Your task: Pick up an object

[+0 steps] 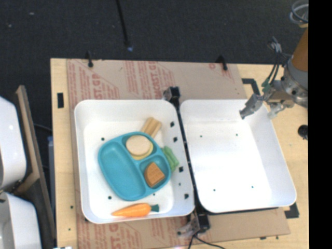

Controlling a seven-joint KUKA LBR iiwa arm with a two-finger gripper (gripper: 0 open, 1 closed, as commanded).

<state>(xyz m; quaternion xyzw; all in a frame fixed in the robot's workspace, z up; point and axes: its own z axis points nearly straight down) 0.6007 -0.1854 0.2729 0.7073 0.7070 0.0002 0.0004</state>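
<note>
The left bin (85,139) holds a blue divided plate (120,173). On the plate lie a round tan biscuit (139,145) and a brown toast piece (154,174). A tan wooden block (151,126) pokes out behind the plate, and a green piece (171,158) sits at its right edge. An orange carrot (134,210) lies along the bin's front wall. My gripper (262,109) hangs over the far right corner of the right bin (233,160), far from all the objects. Its fingers (250,107) are spread open with nothing between them.
A black clamp (171,94) sits at the top of the divider between the bins. The bins rest on a cardboard sheet (135,77) on the wooden bench. White equipment (10,139) stands at the left edge.
</note>
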